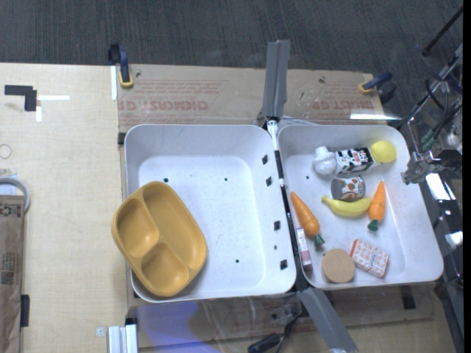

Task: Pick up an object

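The right bin (412, 271) holds several small items. A yellow lemon (383, 151) lies at the back right, beside a black, white and red bottle (352, 158) lying on its side and a white crumpled piece (324, 161). A small can (349, 187) sits just above a yellow banana (346, 207). One orange carrot (377, 203) lies to the banana's right and a longer carrot (305, 216) to its left. Near the front are a tan round disc (338, 265) and a red-and-white packet (369, 258).
The left bin (221, 142) holds a yellow divided plate (158, 239) at its front left corner. A thin red-and-white tube (302, 247) lies along the right bin's left wall. Metal hardware and dark cables (430, 157) crowd the right bin's right rim.
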Tool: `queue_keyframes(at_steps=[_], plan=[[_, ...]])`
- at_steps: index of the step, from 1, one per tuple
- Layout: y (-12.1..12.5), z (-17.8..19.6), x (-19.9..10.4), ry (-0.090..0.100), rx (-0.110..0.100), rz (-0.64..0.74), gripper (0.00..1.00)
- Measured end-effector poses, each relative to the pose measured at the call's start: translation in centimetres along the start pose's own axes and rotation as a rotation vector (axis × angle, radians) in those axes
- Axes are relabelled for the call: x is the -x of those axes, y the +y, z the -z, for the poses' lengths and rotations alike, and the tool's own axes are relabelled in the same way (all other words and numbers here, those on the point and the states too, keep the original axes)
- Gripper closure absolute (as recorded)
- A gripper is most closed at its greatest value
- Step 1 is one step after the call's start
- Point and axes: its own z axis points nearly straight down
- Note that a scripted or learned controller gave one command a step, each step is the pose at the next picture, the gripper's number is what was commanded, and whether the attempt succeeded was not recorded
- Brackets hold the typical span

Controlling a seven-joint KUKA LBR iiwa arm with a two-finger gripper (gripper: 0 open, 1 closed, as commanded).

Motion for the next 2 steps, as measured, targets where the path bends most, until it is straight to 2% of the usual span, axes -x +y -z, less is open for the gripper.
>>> queue_keyframes(at_steps=[1, 2], plan=[[-2.0, -4.9, -9.1, 0.0, 0.0, 0.166, 0.0], [5.9, -1.0, -2.5, -0.004, 0.005, 0.425, 0.0]])
